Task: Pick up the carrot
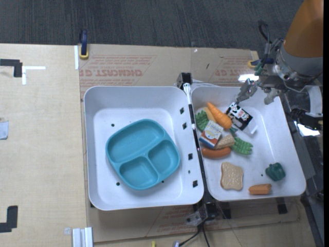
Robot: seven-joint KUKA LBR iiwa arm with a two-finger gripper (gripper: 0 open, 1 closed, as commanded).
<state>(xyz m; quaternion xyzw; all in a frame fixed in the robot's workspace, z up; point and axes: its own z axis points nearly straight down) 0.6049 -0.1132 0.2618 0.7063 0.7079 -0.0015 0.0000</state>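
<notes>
carrot [220, 116] – likely light, stiff, smooth toy, tapered | best gripped across thick middle | tool [245, 91] hovers just beside, apparently open, holding nothing

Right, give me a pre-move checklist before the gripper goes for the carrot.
1. Carrot in view, in the right bin: ok.
2. Carrot's top clear of cover: ok.
3. Room around it: not ok; green toy and carton crowd its left and lower sides.
4. Gripper over the carrot: not ok; it sits up and right of it, near the black-and-white box.
5. Carrot between the fingers: not ok.
6. Finger opening: cannot tell.
</notes>
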